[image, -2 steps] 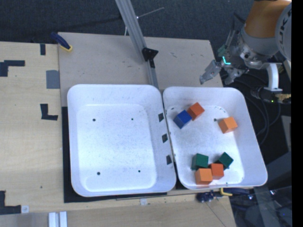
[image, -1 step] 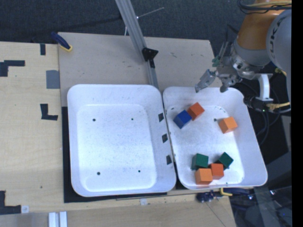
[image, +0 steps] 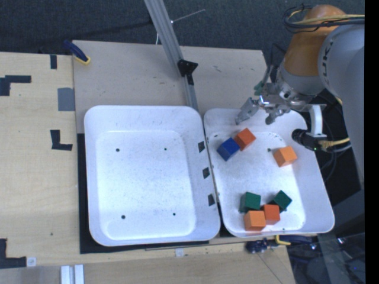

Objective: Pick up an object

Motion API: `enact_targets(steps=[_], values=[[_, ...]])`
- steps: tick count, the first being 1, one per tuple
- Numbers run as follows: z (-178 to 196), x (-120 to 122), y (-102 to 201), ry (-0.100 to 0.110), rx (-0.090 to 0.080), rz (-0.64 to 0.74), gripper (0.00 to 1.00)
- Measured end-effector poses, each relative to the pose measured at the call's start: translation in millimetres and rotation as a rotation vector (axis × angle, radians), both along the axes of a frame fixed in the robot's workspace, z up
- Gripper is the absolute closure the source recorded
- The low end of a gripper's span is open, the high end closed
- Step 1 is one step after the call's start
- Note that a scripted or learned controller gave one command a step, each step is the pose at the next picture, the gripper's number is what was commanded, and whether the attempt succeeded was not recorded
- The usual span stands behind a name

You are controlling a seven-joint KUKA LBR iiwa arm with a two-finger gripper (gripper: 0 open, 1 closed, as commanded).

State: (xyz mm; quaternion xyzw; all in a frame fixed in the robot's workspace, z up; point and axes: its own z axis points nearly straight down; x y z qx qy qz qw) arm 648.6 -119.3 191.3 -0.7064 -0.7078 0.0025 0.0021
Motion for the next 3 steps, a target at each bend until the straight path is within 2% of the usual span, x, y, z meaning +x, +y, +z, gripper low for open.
enact_targets(steps=[1,2,3], values=[[-45,-3,-2,0.000,0.000,0.000,0.00],[-31,-1,-2,-0.004,0.000,0.002,1.00],[33,1,-2,-0.012,-0.001,0.000,1.00]])
